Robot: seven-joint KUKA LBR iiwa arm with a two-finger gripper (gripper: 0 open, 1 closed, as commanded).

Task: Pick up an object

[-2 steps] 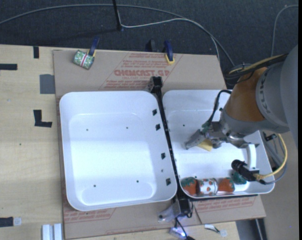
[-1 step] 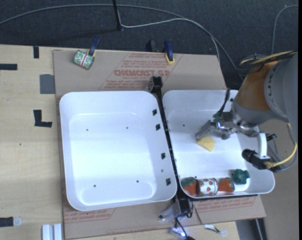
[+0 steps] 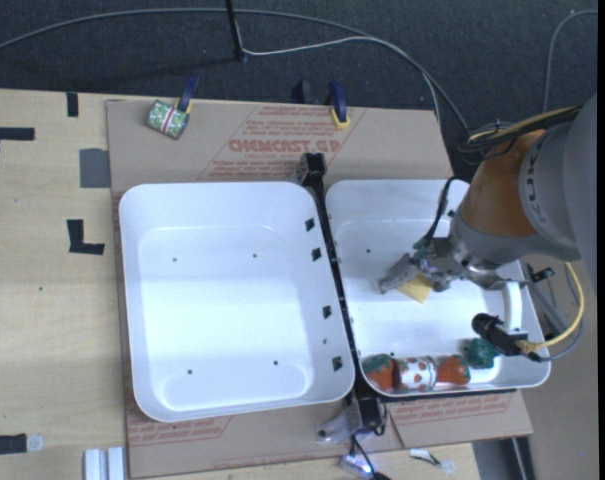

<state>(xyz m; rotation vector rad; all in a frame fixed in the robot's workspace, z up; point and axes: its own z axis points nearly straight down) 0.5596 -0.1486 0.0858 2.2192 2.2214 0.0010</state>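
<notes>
Here the gripper (image 3: 400, 280) sits low in the right bin (image 3: 382, 203), its finger state indeterminate. A yellow block (image 3: 416, 290) lies just beside it; 3 objects (image 3: 419, 372) line the bin's near edge

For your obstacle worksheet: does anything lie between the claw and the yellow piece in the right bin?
Nothing visible does. The claw sits right beside the yellow piece; the other items lie along the bin's near edge.

Smooth plastic, matt board and pale wood

Two white bins (image 3: 222, 298) are seen to be made of smooth, faintly shiny plastic. A matt brown board (image 3: 272, 143) is laid under them. Pale, dull wood is seen on the bench (image 3: 32, 298). The arm (image 3: 522, 193) is made of smooth grey metal.
</notes>
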